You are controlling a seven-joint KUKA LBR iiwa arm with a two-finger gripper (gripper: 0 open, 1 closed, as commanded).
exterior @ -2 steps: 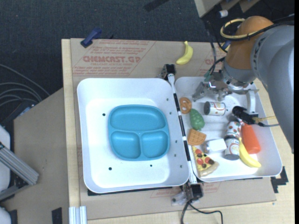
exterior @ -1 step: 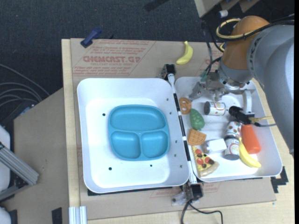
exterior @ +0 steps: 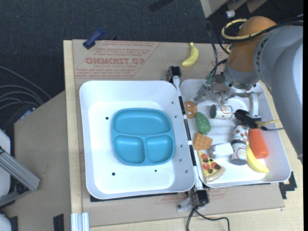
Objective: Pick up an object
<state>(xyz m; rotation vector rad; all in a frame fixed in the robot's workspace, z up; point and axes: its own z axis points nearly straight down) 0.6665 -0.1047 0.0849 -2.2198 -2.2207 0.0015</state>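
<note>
The claw [exterior: 217, 93] hangs over the upper part of the right bin [exterior: 284, 165], in the upper right of the frame; I cannot tell its state. Just below it lies a small can [exterior: 223, 112]. Lower are a green toy [exterior: 203, 123], a waffle [exterior: 202, 142], a pizza slice [exterior: 211, 165] and a banana [exterior: 256, 162]. The left bin [exterior: 91, 143] holds a blue tray [exterior: 142, 135].

End effector [exterior: 222, 94] over toy-filled right bin [exterior: 279, 170].
</note>
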